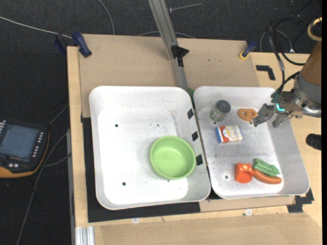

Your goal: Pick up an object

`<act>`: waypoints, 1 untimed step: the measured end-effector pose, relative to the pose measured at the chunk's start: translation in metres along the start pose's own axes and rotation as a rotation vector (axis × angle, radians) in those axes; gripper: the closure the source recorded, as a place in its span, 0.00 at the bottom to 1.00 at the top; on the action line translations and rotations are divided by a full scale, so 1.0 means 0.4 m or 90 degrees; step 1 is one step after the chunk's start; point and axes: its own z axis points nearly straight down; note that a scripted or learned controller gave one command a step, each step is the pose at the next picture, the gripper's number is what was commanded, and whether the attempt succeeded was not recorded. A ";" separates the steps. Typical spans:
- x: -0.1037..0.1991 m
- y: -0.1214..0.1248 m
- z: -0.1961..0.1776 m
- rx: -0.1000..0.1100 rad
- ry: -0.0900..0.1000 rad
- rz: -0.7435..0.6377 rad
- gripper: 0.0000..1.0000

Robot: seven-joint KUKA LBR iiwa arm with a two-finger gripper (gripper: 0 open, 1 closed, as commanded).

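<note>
— Dark carpet floor (41,65) all round, cables looped across it; in the middle a pale wooden tabletop (127,60) with a blue clamp (82,46) at the far left corner. Off to the left, on the floor, a handheld control pendant (20,144).

— And on the tabletop?

— Two shallow white bins side by side, touching along the middle. In the left bin (102,137), just a green bowl (172,157), upright, towards the near right corner. Above the seam, a slanted metal pole (162,19).

— The right bin (291,152)?

— Several small things, well spread. At the far end a round grey-green can (221,110), beside it a small orange ring-shaped piece (248,114). Just nearer than those, a little red, white and blue box (229,133), lying flat. Near the front edge a red-orange piece (244,172), touching a green piece (266,166) and a long orange one (269,178).

— Arm?

— Grey arm (311,80) reaching in from the right, over the far right part of the right bin. Jaws spread apart, nothing between them, hanging just right of the orange ring-shaped piece. Touching it or not: hard to say from this angle.

— Anything lifted?

— No. Everything lying on the bin floors.
</note>
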 end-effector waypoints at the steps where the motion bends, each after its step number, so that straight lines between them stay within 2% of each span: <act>1: 0.000 0.000 0.000 0.000 0.000 0.000 0.00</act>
